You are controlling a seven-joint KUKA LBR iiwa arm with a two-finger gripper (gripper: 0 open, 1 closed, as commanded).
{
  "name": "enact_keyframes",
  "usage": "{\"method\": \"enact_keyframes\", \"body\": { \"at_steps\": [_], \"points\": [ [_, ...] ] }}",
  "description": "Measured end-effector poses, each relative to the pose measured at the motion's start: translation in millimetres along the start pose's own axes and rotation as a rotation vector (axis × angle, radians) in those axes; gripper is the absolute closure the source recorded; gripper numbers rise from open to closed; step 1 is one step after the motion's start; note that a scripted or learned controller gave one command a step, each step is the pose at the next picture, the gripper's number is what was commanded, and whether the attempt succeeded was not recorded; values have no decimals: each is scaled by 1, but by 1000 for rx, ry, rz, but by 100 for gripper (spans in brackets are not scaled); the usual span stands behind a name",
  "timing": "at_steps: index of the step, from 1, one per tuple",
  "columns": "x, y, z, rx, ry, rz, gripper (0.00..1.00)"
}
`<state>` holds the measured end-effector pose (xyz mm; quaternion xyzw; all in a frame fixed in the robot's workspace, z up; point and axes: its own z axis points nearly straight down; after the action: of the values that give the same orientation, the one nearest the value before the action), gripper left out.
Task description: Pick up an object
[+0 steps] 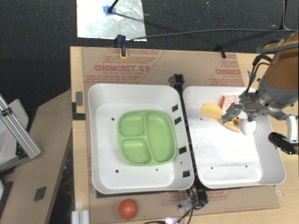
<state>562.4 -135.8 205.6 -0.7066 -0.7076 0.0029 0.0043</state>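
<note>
1. The gripper (232, 114) hung over the right bin (233, 171); whether it was apart, I couldn't tell.
2. The yellow object (211, 110) lay just left of it.
3. Best to centre over that before descending.

The arm (282, 71) is grey metal with a broad orange band above a rounded grey wrist. Thin dark cables loop along its left side down toward the wrist. Below the wrist sits a gripper (232, 114) of dull grey metal with angular, dark-edged parts. A small black piece juts out lower down, perhaps a bracket or connector.
</note>
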Motion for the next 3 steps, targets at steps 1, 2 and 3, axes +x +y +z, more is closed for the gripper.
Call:
{"method": "enact_keyframes", "body": {
  "at_steps": [1, 2, 3],
  "points": [
    [0, 3, -6, -11, -2, -2, 0],
    [9, 1, 53, -7, -1, -1, 0],
    [13, 3, 95, -8, -1, 0, 0]
  ]
}}
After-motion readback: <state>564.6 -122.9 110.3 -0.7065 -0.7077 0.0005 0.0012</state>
